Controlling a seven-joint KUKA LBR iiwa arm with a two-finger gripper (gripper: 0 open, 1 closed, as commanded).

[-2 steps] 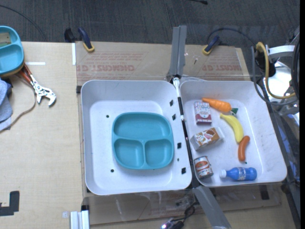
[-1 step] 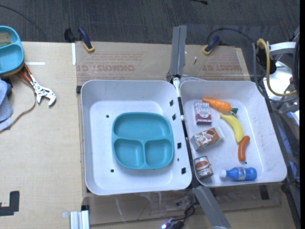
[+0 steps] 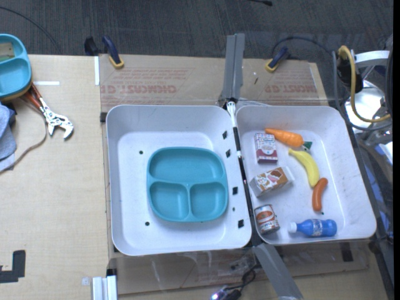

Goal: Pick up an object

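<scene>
The right white bin point(image 3: 350, 167) holds several small items. An orange carrot point(image 3: 285, 137) lies at the back, with a yellow banana point(image 3: 306, 165) just in front of it. A red and white carton point(image 3: 266, 148) and a brown carton point(image 3: 270, 181) sit on the bin's left side. A reddish sausage point(image 3: 319, 194) lies to the right of the banana. At the front a small can point(image 3: 267, 219) lies beside a blue bottle point(image 3: 314, 228) on its side. The left white bin point(image 3: 125, 167) holds a teal divided tray point(image 3: 187, 184).
Grey machine parts and a yellow cable point(image 3: 353, 86) crowd the right edge behind the right bin. A grey post point(image 3: 234, 67) stands at the bins' shared back corner. On the bench at left lie a wrench point(image 3: 56, 122) and a teal dish point(image 3: 12, 64).
</scene>
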